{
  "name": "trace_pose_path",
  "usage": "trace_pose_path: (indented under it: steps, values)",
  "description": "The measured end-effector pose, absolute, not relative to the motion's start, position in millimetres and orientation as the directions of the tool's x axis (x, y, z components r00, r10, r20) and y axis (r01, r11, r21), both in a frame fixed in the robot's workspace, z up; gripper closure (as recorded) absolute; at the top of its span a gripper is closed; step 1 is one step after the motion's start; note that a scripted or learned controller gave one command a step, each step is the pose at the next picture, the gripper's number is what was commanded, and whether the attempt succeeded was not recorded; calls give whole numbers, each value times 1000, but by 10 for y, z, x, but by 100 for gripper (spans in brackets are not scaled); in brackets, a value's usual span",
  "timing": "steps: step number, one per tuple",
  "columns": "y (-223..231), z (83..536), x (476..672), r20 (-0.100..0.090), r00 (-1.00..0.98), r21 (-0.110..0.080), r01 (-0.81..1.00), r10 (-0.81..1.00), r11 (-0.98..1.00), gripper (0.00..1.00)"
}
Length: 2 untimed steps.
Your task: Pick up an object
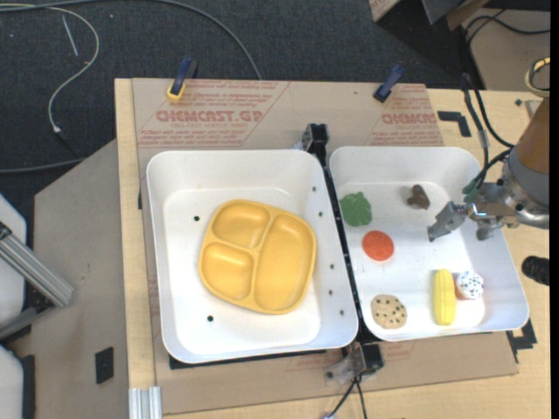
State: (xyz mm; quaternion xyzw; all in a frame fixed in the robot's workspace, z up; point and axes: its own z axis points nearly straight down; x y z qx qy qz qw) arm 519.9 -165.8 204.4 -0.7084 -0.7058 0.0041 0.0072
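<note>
At the near edge of the right-hand shallow white bin [498, 321] lie a round tan cookie with dark chips [389, 312], a yellow corn cob standing lengthwise [444, 297], and, touching the cob's right side, a small white cupcake with coloured speckles [469, 285]. Just beyond the cookie sits a flat round orange-red slice [378, 246]. Left of these, the left-hand shallow white bin [175, 321] holds a yellow plastic plate with three compartments [258, 256], lying flat near its middle. Further back in the right bin are a green leafy vegetable toy [355, 209] by the left wall and a small brown lump [418, 197] to its right. The grey arm's tool [448, 223] hangs over the right bin between the brown lump and the corn cob, touching neither; whether its fingers are apart or together cannot be told. Both bins rest on a cardboard-covered tabletop [227, 112].
</note>
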Motion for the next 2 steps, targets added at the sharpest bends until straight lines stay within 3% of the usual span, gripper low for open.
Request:
trace_pose_path:
  steps: [1, 2]
  values:
    - [-1652, 2120, 5231, 1, 0, -2, 1000, 1000, 0, 0]
    - [-1582, 1673, 5186, 3, 0, -5, 1000, 1000, 0, 0]
